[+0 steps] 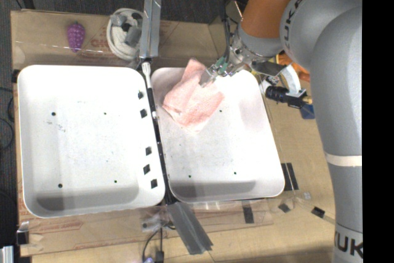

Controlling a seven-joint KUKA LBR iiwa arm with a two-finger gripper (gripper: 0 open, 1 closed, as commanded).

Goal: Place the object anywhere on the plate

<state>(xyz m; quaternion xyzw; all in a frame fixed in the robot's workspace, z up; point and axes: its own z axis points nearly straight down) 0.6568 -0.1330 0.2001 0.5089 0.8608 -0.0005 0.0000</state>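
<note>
Robotics lab bench, grey industrial arm (332, 71) with orange band, two shallow white bins (37, 132) side by side, taped cardboard base (43, 28), loose cables (154, 246)

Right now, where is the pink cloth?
The pink cloth lies in the right bin, at its far left corner, with the gripper at its upper edge.

two white bins (80, 194) (258, 151), one pink cloth (192, 101), one purple grape bunch (76, 36).

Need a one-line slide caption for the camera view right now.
Gripper over the pink cloth in the right bin; left bin beside it.
</note>
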